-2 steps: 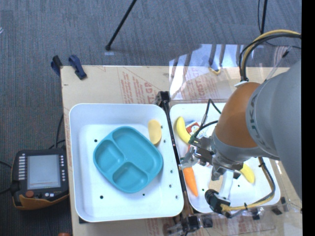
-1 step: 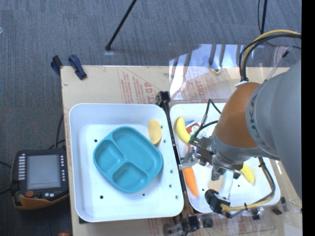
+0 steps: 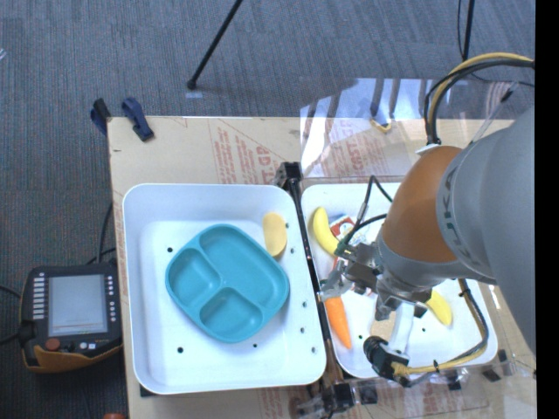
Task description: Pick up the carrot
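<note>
Left bin (image 3: 140, 234): white plastic, smooth, slightly glossy. Right bin (image 3: 485, 343): same white plastic. Divided plate (image 3: 227, 282): teal plastic, smooth, satin sheen. Carrot (image 3: 338, 320): orange, smooth, looks like moulded plastic. Banana (image 3: 323, 230): yellow, smooth plastic look. Bench top (image 3: 218, 142): tan printed cardboard, matt. Arm (image 3: 489, 199): grey painted casing, semi-gloss; orange band glossy. Floor (image 3: 87, 42): dark grey carpet, ribbed and rough. Pendant (image 3: 74, 308) at left: black plastic, glossy screen.
</note>
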Available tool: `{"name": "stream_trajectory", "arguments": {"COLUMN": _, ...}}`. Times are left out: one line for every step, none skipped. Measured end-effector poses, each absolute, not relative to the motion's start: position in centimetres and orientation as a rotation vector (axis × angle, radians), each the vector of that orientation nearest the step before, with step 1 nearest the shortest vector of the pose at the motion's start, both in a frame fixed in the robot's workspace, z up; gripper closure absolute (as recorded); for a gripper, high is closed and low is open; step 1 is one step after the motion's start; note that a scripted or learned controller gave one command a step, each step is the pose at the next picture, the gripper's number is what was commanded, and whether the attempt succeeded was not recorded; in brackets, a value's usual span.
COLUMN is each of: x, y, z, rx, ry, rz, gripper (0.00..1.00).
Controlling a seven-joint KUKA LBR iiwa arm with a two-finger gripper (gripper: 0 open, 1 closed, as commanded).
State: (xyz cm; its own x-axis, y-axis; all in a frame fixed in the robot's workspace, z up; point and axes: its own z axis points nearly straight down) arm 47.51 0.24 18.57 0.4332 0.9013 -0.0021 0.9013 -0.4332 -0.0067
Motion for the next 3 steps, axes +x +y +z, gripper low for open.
{"name": "stream_trajectory", "arguments": {"x": 47.51, "y": 0.24, "z": 18.57, "rx": -2.656, "ry": -1.670, "rz": 0.008, "gripper": 0.00}}
{"name": "stream_trajectory", "arguments": {"x": 47.51, "y": 0.24, "z": 18.57, "rx": -2.656, "ry": -1.670, "rz": 0.008, "gripper": 0.00}}
{"name": "stream_trajectory", "arguments": {"x": 47.51, "y": 0.24, "z": 18.57, "rx": -2.656, "ry": -1.670, "rz": 0.008, "gripper": 0.00}}
